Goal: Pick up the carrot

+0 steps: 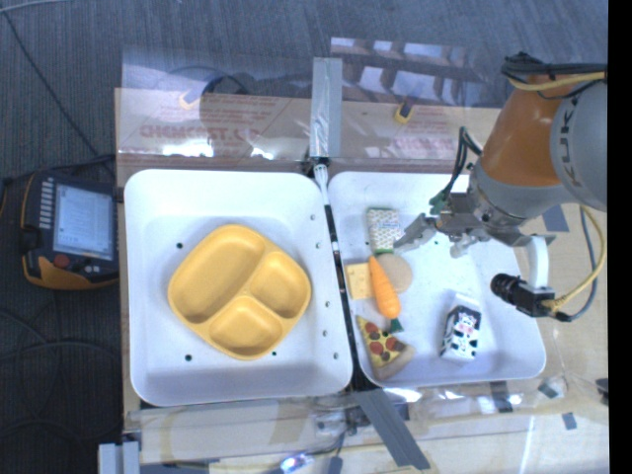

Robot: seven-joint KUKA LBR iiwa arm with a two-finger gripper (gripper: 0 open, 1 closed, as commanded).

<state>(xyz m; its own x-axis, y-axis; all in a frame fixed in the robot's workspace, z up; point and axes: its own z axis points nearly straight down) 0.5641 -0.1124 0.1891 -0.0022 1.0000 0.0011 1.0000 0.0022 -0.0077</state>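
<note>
The orange carrot (pixel 384 286) lies in the left part of the right bin (pixel 494 363), its tip pointing up and its green end down, resting over a round tan biscuit (pixel 398 267). My gripper (pixel 437 241) hangs over the right bin, to the upper right of the carrot and apart from it. Its two fingers are spread open with nothing between them.
Around the carrot lie a yellow cheese square (pixel 357 280), a green-speckled block (pixel 383 227), a pizza slice (pixel 383 344) and a cow-patterned carton (pixel 460 331). The left bin (pixel 148 205) holds a yellow divided plate (pixel 240 289). A teach pendant (pixel 69 230) sits off the bench's left.
</note>
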